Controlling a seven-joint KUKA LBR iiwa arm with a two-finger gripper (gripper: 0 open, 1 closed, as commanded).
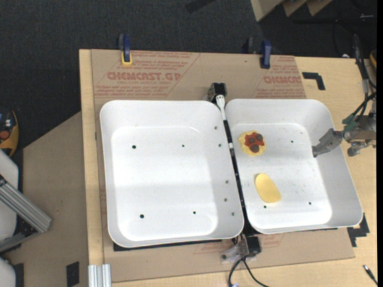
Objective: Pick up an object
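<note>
Two objects lie in the right bin point(335, 208). A yellow oval piece point(267, 188) rests near the bin's middle, toward the front. Behind it, close to the divider between the bins, sits a small yellow disc topped with red and dark bits point(253, 143). My gripper point(328, 142) reaches in from the right edge of the view, over the right bin's right rim. It is well to the right of both objects and touches neither. Nothing shows in its grasp.
The left bin point(119, 178) stands beside the right one on a brown cardboard-covered bench point(149, 73). Two blue clamps point(125, 44) hold the board's far edge. Cables and a small black fitting point(216, 91) sit at the bins' junction.
</note>
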